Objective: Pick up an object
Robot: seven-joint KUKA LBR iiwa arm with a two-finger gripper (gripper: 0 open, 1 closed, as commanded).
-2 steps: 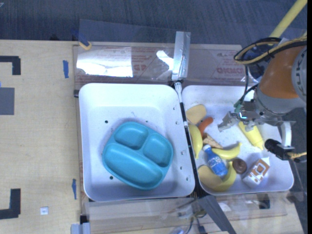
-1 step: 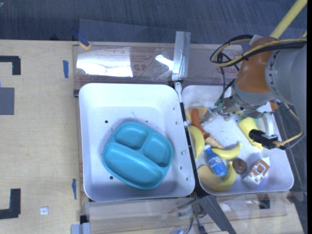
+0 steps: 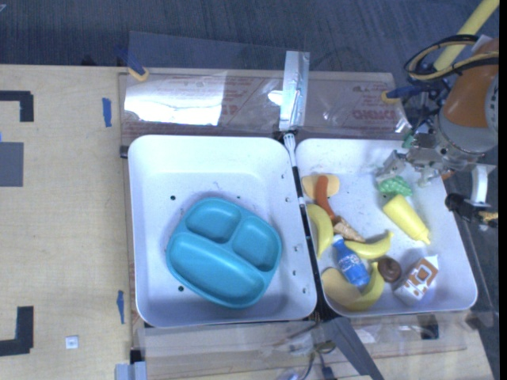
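I see two white bins [image 3: 150, 212]. In the left one lies a turquoise divided plate [image 3: 224, 249]. In the right bin [image 3: 463, 279] are yellow bananas [image 3: 354, 271], a blue bottle [image 3: 351, 264], a yellow corn cob [image 3: 405, 217] with a green husk, and a white-and-orange carton [image 3: 418, 279]. The tabletop [image 3: 59, 212] is pale wood with black marks and blue tape.

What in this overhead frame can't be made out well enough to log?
- Pincer, camera view: too small and blurred against the right bin to tell its state.
- Small box: print too small to read.
- Blue bottle: lies over the bananas, covering part of them.
- Arm: cut off by the right edge.
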